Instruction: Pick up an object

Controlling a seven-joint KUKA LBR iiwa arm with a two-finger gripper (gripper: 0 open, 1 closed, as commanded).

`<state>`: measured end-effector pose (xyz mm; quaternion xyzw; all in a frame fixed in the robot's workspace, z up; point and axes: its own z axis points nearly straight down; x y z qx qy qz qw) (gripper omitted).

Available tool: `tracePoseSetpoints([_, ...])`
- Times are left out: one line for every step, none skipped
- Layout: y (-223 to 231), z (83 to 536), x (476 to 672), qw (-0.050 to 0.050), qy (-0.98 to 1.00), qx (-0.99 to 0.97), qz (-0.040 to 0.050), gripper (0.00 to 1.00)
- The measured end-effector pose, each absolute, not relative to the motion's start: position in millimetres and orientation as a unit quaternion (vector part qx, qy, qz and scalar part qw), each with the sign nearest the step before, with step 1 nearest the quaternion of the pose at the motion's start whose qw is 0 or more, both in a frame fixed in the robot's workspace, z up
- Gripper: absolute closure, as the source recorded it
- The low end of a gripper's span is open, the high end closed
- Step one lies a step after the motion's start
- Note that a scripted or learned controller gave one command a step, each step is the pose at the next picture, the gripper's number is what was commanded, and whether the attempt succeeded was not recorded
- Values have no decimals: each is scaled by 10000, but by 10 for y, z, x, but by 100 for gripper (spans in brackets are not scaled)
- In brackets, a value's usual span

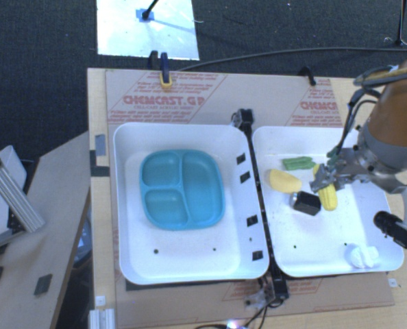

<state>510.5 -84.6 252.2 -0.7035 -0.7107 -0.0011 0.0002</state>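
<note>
Camera view: board (190,91) reads "CHEMCAST GP"; hand (325,177) perhaps touching corn (328,197).

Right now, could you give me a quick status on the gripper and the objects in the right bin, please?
Gripper low over right bin, above corn cob; nothing seen held. Yellow piece, green piece, black block crowd close. White object sits apart.

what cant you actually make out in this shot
- Gripper: in the camera view its fingers blur into the corn cob; open, shut or gripping cannot be told.
- Black object: too small and dark to identify.
- White object in the right bin: too small to name.
- Arm: cut off by the right edge.
</note>
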Motion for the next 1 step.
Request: tracePoseSetpoints([-360, 2389, 5158, 1, -7102, -7040, -7, 100])
